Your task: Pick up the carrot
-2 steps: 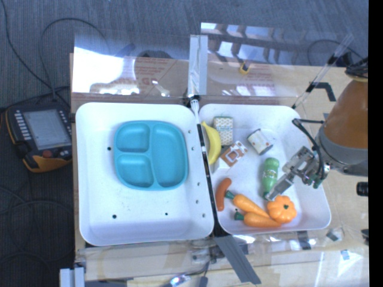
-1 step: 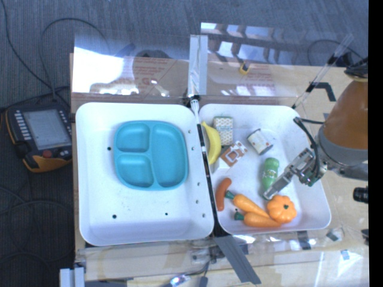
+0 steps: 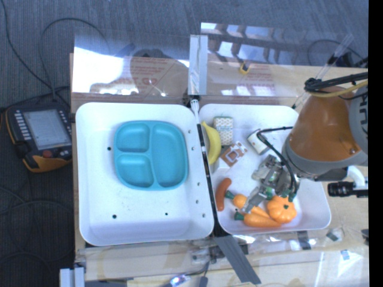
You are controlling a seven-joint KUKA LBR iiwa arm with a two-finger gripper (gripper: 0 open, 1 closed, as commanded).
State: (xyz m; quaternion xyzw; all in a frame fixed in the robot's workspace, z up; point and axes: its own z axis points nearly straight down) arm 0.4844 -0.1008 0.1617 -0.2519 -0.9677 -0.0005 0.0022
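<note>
1 tapered orange carrot [image 3: 261,220] beside round pumpkin [image 3: 281,209].

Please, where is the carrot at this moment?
The carrot lies in the right bin, near its front edge, beside the small pumpkin and just under the gripper.

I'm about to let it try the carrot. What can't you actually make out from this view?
- End effector: whether open or shut; small and blurred against clutter.
- Carrot: its top edge is overlapped by the end effector, so contact is unclear.
- Small pumpkin: touching the carrot or just beside it, cannot tell.
- Right bin: its upper right part is hidden under the arm's orange band.
- Packet beside the banana: label too small.
</note>
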